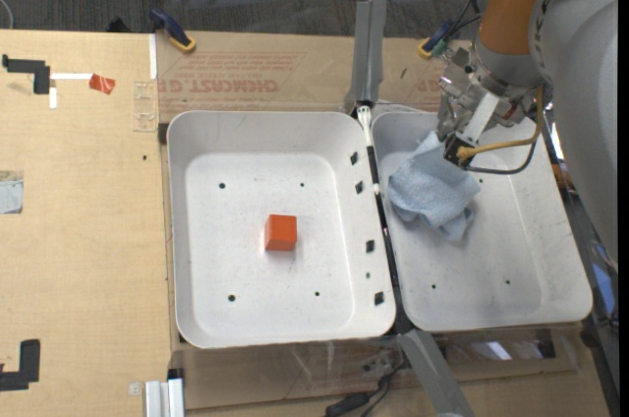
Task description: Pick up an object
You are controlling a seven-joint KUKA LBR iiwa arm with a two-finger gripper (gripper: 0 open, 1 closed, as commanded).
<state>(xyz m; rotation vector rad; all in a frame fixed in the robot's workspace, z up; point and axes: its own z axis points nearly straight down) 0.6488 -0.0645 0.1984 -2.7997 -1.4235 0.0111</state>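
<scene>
A crumpled blue-grey cloth (432, 194) lies in the upper left part of the right bin (521, 268). Its top corner rises to a peak right at my gripper (444, 140), which hangs over the cloth's upper edge and touches or nearly touches it. An orange-red block (281, 232) sits near the middle of the left bin (201, 208), far from the gripper.
A raised divider (378, 208) with black clips separates the two bins. The grey arm fills the upper right, above the right bin's far edge. Blue clamps (172, 29) grip the cardboard behind the bins. A wooden board (69, 208) lies to the left.
</scene>
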